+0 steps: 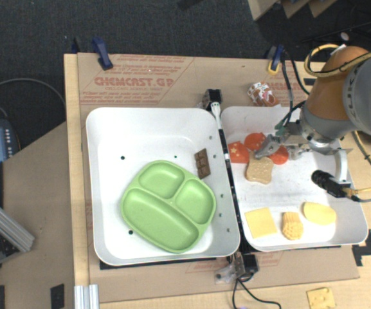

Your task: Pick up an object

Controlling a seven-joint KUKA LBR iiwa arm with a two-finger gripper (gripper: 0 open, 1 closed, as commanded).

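The bench (140,76) is a brown board with red print on it, and two white bins sit on it side by side. The left bin (108,134) holds a green plate (167,205) with three parts. A small brown chocolate piece (202,163) lies just past the top right edge of the plate, near the wall between the bins.

The right bin (352,227) holds toy food. There is a red tomato slice (238,151) near the wall between the bins, and another red slice (254,140) just beside it. A tan slice of bread (259,170) lies just below them. Near the front of this bin sit a yellow cheese square (261,222), a small corn cob (291,225) and a pale yellow round piece (319,214), all in a row.

The grey arm (349,89) comes in from the right and bends down over the right bin. Its tool (270,148) is low over the red slices and the top of the bread. How wide the tool stands cannot be told from here, and nothing can be seen held in it.

A small wrapped thing (261,94) in red and white lies on the bench just behind the right bin.
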